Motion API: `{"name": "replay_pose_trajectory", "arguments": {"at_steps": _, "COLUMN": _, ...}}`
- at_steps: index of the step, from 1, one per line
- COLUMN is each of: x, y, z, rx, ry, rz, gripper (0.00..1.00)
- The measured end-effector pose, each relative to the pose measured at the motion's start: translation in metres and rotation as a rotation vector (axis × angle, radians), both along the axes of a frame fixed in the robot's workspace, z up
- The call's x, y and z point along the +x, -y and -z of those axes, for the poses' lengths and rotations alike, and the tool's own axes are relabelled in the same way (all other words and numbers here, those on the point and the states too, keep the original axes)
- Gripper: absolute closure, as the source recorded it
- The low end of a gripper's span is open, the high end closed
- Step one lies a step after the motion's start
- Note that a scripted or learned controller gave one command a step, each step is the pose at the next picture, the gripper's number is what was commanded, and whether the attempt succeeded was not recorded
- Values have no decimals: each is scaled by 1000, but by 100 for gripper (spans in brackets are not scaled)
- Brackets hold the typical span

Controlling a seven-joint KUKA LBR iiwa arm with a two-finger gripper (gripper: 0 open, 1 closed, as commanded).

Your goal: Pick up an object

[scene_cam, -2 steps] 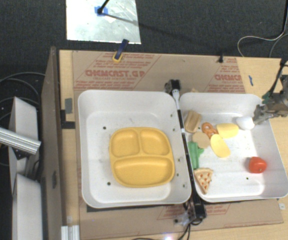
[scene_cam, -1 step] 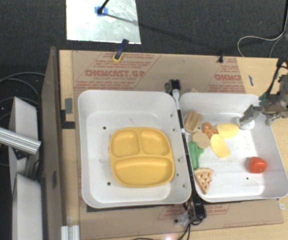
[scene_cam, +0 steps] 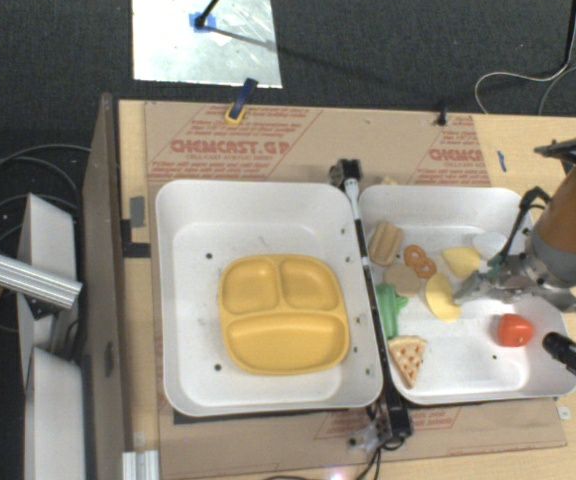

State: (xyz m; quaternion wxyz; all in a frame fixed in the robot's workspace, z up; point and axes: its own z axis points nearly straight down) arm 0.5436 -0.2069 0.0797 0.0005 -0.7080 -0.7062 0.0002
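Arm point(scene_cam: 573, 230): grey with an orange band, reaching in from the right and hanging over the right bin's far right part
End effector point(scene_cam: 465, 290): low over the right bin, its tip at the yellow pieces in the middle of that bin; whether it is wide, narrow or holding anything I cannot tell, as the view is too small and blurred there
Right bin point(scene_cam: 438, 200): shallow, white, carrying all the small toy foods
Tomato point(scene_cam: 514, 330): red and round, lying free on the bin floor to the right of and below the end effector's tip
Yellow pieces point(scene_cam: 444, 298): one rounded slice just beside the tip, with a paler yellow block point(scene_cam: 461, 261) above it
Pretzel point(scene_cam: 419, 260): brown and looped, near the middle of the bin, left of the yellow block
Bread piece point(scene_cam: 383, 240): tan, ridged, at the bin's upper left, near the divide between the bins
Green item point(scene_cam: 389, 313): lying along the bin's left wall, its kind unclear
Pizza slice point(scene_cam: 408, 357): triangular, at the bin's lower left corner
Left bin point(scene_cam: 183, 228): shallow, white, side by side with the right one
Divided plate point(scene_cam: 283, 312): yellow, three compartments, lying flat in the middle of the left bin
Worktop point(scene_cam: 268, 138): brown, printed sheet under both bins
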Motion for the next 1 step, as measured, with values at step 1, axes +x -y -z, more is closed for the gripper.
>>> {"name": "replay_pose_trajectory", "arguments": {"at_steps": 1, "x": 64, "y": -46, "z": -6, "rx": -2, "ry": 8, "rz": -12, "gripper": 0}}
